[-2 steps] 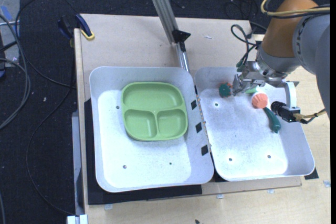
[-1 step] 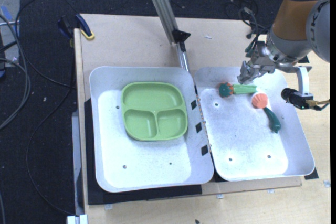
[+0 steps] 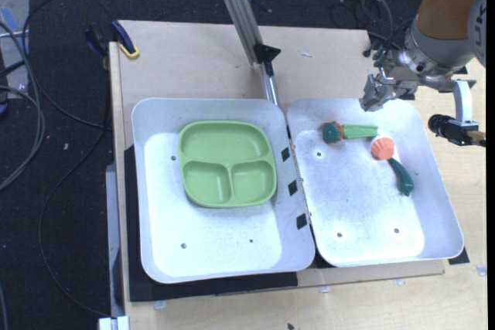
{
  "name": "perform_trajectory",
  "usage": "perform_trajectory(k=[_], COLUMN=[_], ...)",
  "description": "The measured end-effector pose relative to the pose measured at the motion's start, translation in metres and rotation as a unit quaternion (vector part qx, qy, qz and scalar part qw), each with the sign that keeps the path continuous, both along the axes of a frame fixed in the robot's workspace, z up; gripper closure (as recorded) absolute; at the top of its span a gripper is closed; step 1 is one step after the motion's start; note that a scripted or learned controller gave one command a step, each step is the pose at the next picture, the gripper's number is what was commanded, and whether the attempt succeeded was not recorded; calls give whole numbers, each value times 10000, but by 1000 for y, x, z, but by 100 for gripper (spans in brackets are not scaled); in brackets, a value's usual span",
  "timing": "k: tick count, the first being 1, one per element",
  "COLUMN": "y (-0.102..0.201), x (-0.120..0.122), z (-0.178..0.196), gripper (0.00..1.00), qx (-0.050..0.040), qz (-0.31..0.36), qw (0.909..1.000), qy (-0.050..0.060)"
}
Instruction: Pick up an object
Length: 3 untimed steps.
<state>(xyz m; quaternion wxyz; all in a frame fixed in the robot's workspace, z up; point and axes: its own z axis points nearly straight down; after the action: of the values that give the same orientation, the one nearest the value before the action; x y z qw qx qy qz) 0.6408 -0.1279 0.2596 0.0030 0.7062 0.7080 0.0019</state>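
Note:
In the right bin (image 3: 371, 236) lie two small toys near its far side. One is a green brush-like piece (image 3: 348, 132) with a dark teal and orange head. The other is a pink-orange ball on a dark green handle (image 3: 391, 158). My gripper (image 3: 374, 100) hangs above the bin's far edge, a little up and right of the green piece. Nothing shows between its fingers.
The left bin (image 3: 162, 236) holds a light green divided plate (image 3: 228, 164). A slanted metal pole (image 3: 240, 0) runs down to the gap between the bins. Black clips (image 3: 294, 185) sit along the seam. Cables lie around the bench.

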Motion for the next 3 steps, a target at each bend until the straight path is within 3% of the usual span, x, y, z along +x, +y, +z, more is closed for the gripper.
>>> perform_trajectory(k=[2, 3], y=[94, 149], x=[-26, -33], z=[2, -17], gripper=[100, 100], qx=[16, 16], qz=[22, 26], qw=[10000, 10000], qy=[42, 49])
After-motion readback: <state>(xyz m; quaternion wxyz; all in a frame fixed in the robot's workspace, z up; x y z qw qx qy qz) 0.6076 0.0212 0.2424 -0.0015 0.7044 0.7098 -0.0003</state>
